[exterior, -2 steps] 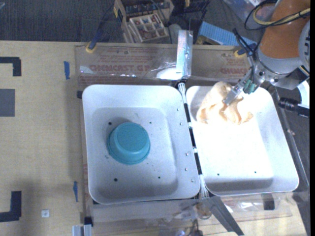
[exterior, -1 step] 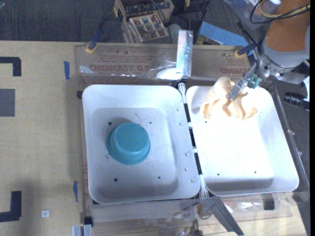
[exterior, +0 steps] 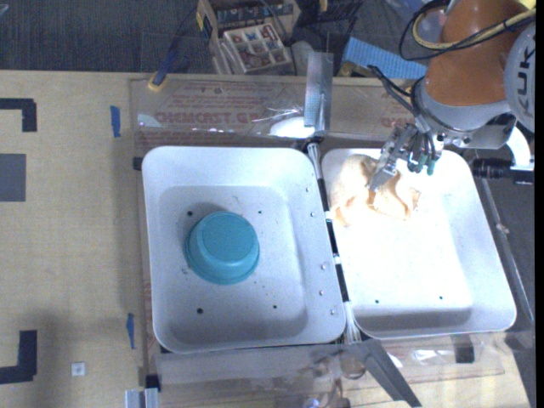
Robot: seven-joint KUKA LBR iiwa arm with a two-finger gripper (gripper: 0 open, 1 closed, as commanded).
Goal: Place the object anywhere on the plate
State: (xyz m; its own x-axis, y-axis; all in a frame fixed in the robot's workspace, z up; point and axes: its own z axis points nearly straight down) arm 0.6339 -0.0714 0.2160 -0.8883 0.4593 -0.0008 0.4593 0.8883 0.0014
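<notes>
A round teal-blue plastic plate (exterior: 223, 246) sits in the left shallow white plastic bin (exterior: 170, 185), whose floor is flecked with small dark specks. The right shallow white plastic bin (exterior: 476, 304) glares bright white, and a pale orange-cream soft object (exterior: 382, 198) lies washed out in its far corner. The light tan wooden desk (exterior: 68, 228) carries black square markings and short blue tape strips. The arm's wrist band (exterior: 472, 24) is orange, with grey metal beneath it.
</notes>
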